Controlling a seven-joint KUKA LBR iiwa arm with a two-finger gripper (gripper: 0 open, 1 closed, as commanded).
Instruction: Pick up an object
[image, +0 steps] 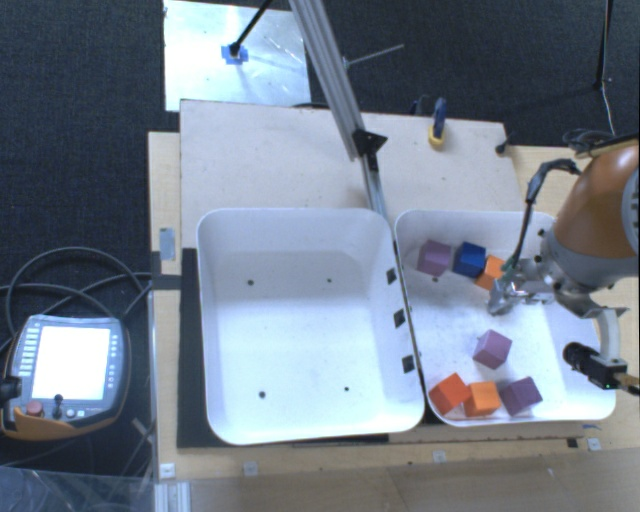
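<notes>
The right bin (575, 405) holds several small cubes. Along its back sit a purple cube (434, 258), a blue cube (469, 260) and an orange cube (491, 269), close together. A lone purple cube (492, 348) lies mid-bin. Near the front wall are two orange cubes (450, 391) (483, 398) and a purple cube (520, 395). My gripper (503, 296) hangs low over the bin, just right of and below the back orange cube, above the lone purple cube. The wrist hides how the gripper stands, and nothing shows in it.
The left bin (215, 330) stands beside the right one, sharing a divider with black clips (399, 318). A slanted metal pole (340, 90) crosses the back board. A yellow clamp (438, 135) sits at the board's far edge. A teach pendant (65, 375) lies far left.
</notes>
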